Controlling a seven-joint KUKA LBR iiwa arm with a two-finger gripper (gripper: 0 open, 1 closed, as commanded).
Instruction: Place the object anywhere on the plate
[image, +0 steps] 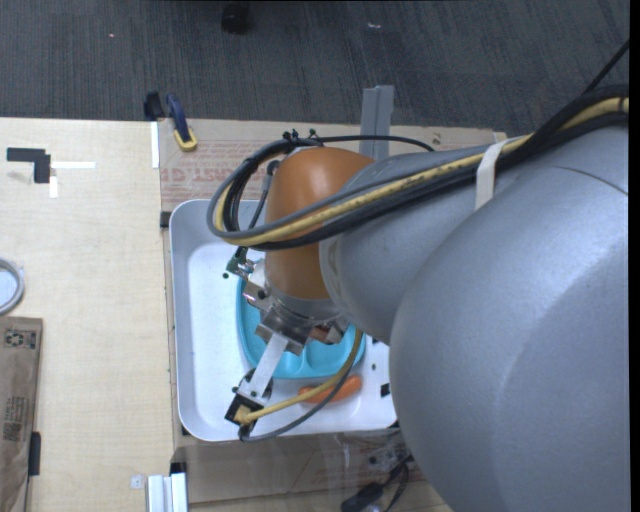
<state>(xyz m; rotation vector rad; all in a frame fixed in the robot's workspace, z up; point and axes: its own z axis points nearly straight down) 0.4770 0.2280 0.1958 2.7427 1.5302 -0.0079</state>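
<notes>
A blue plate (251, 340) lies in the white bin (190, 300), and my arm covers most of it. An orange object (335, 391), long and thin, rests at the plate's near edge, partly on the bin floor beside a yellow cable. My gripper (296, 330) points down over the plate below the orange wrist band (305, 215), seen from behind. The wrist body hides whatever is beneath it. A white bracket with a black end (247, 400) sticks out from the wrist toward the bin's front left corner.
The grey arm (500, 330) covers the right half of the view, with black and yellow cables looping around the wrist. Outside the bin on the bench are a blue and yellow clamp (180, 122), a black bracket (30, 160), a tape roll (6, 285) and a brown bag (20, 400).
</notes>
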